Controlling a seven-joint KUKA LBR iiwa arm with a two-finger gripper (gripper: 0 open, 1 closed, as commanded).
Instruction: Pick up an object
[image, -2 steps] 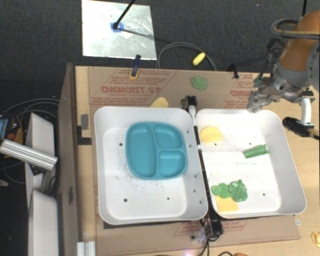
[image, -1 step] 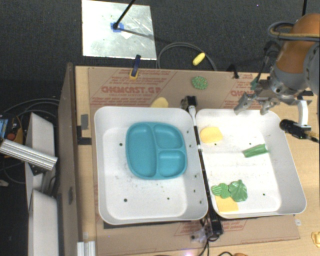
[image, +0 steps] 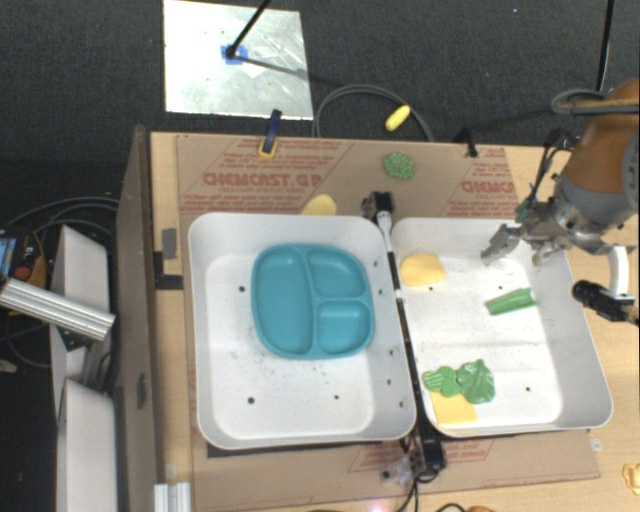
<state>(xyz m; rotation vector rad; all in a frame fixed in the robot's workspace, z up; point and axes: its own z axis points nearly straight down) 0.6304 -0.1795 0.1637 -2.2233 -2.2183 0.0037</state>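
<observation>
The surface (image: 250, 180) is carrying two white bins side by side. The left bin (image: 215, 400), well away from the pincer, is holding a blue divided plate (image: 312, 300). The pincer (image: 515, 245) is hovering over the far part of the right bin (image: 575, 370), its fingers spread apart and gripping nothing. A green leafy toy (image: 462, 380) is lying well below it, partly over a yellow flat piece (image: 455, 410). A yellow rounded piece (image: 422, 269) is sitting to its left, and a green stick (image: 510, 301) is lying just below it.
</observation>
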